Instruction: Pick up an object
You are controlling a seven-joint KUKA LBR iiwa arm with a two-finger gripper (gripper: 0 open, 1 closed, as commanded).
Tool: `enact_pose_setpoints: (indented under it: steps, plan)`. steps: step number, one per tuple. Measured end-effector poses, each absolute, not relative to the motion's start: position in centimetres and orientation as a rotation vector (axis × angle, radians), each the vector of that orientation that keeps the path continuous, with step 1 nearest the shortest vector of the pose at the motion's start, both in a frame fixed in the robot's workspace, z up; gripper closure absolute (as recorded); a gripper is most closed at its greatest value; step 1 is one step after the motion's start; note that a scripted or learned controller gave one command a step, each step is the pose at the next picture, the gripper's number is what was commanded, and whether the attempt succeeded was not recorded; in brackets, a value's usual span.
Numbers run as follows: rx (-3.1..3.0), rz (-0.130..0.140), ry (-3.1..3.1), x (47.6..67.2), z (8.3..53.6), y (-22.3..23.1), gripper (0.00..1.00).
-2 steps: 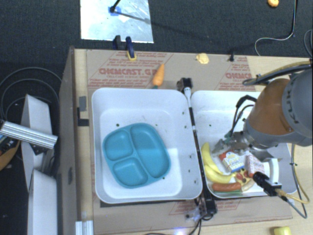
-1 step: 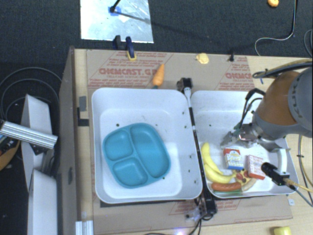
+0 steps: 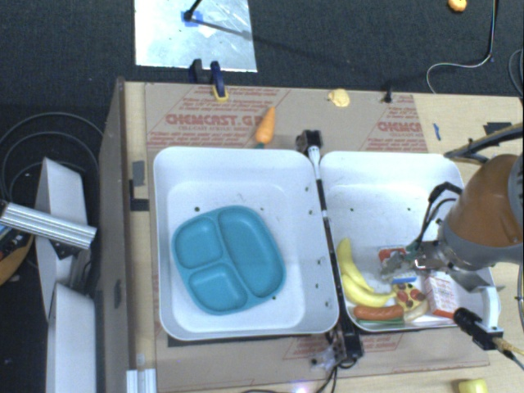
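Observation:
The right bin (image 3: pixel 385 178) holds a pile of small things in its near corner: two yellow bananas (image 3: pixel 354 275), an orange-red sausage (image 3: pixel 377 311) lying along the front wall, a small multicoloured toy (image 3: pixel 408 292) and a white and red packet (image 3: pixel 443 294). My gripper (image 3: pixel 399 260) is low over this pile, just right of the bananas and above the toy, with the orange-banded arm (image 3: pixel 489 215) behind it. A bit of red shows beside the gripper's tip. A blue divided plate (image 3: pixel 228 258) lies in the left bin (image 3: pixel 237 166).
An orange carrot (image 3: pixel 264 126) and a small yellow lump (image 3: pixel 339 98) lie on the cardboard behind the bins. Blue clamps (image 3: pixel 206 71) and a silver sheet (image 3: pixel 195 21) sit farther back. Metal framing (image 3: pixel 49 223) stands at the left.

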State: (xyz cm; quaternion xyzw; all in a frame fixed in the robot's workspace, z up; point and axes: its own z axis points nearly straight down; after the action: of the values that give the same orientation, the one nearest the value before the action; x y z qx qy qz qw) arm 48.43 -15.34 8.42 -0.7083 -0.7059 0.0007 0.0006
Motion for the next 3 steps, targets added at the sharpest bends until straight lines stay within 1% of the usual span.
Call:
enact_pose_setpoints:
  steps: [1, 2, 3]
  plan:
    - [-2.227, 0.003, -2.243, 54.7, 8.7, -8.6, 0.00]
    - [-2.230, -0.005, -2.230, 61.6, 10.2, -15.4, 0.00]
    - [-2.217, -0.004, -2.229, 56.7, 15.2, -11.0, 0.00]
